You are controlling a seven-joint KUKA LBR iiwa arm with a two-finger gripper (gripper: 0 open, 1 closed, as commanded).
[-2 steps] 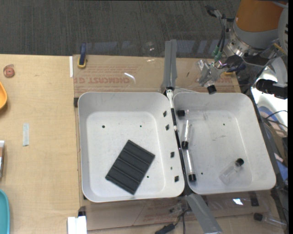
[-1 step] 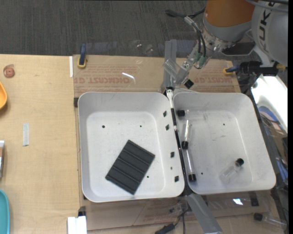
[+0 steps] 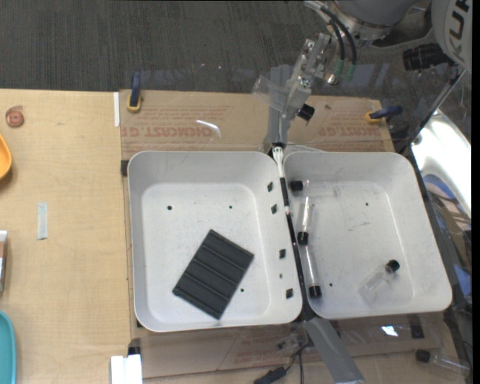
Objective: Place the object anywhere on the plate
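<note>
"Wood first, at the left of the frame?"

"Yes, a pale wooden bench (image 3: 67,187), with an orange rim (image 3: 4,161) cut off at its left edge. Next comes brown cardboard (image 3: 195,124) under and behind the bins."

"And the left bin (image 3: 133,225)?"

"White and shallow. A black ribbed plate (image 3: 214,273) lies flat in its lower middle, turned at a slant."

"Is the object on it?"

"No. The object is a small clear vial (image 3: 379,279) with a dark cap. It lies on its side in the lower right part of the right bin (image 3: 427,225), well apart from the plate."

"Where is the gripper (image 3: 296,90)?"

"Upper middle of the frame, over the cardboard behind the seam where the two bins meet. It is well apart from the vial."

"Apart or together?"

"I cannot tell, it is blurred against the background. The grey arm (image 3: 375,11) comes in from the upper right corner."
</note>
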